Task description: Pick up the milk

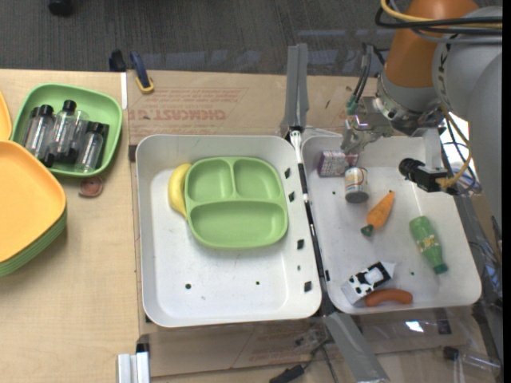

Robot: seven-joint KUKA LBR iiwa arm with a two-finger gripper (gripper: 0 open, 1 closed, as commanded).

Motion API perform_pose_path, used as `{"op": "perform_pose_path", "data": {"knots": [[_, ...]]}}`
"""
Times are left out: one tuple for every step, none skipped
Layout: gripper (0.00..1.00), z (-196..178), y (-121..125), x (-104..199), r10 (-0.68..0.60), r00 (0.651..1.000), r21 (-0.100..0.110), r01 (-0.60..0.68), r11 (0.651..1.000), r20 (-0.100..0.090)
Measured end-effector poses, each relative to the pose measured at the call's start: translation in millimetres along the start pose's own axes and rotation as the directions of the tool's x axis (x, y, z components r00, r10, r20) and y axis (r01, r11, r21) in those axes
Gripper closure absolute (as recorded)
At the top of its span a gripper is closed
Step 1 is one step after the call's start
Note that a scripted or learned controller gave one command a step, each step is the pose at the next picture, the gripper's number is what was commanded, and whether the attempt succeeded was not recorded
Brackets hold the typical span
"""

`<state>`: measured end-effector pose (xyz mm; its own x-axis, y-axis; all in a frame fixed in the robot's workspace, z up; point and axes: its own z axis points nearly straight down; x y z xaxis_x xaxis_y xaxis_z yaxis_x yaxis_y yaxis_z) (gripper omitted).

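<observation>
Orange marks the band above the wrist of the grey arm [447, 46], which reaches in from the right and bends down over the far end of the right bin [459, 294]. Its gripper [354, 138] hangs low at the bin's far left corner, just above a small purple packet [331, 163] and close to a tin can [356, 184]; whether it is open or closed cannot be told from here, and nothing can be seen held in it.

The milk [369, 280], a small carton with black and white cow patches, lies on its side at the near left of the same bin, well apart from the gripper. A red sausage [389, 297] lies just beside it, toward the near edge. Between the carton and the gripper sit the can and a toy carrot [379, 212]; a green bottle [427, 244] lies farther right.

The left bin [160, 278] holds a green divided plate [236, 202] with a yellow item [177, 188] partly under its left edge. On the bench at left stand a green tray of small bottles [68, 130] and a stack of orange plates [28, 210].
</observation>
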<state>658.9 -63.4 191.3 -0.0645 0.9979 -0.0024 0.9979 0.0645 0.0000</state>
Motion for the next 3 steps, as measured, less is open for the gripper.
{"op": "perform_pose_path", "data": {"knots": [[1.00,1,0,13,0.283,0.959,0.002,-0.283,0.959,0.001],[1.00,-61,4,57,0.175,0.985,0.001,-0.175,0.985,0.001],[1.00,0,0,10,-0.247,0.969,0.001,0.247,0.969,-0.001]]}}
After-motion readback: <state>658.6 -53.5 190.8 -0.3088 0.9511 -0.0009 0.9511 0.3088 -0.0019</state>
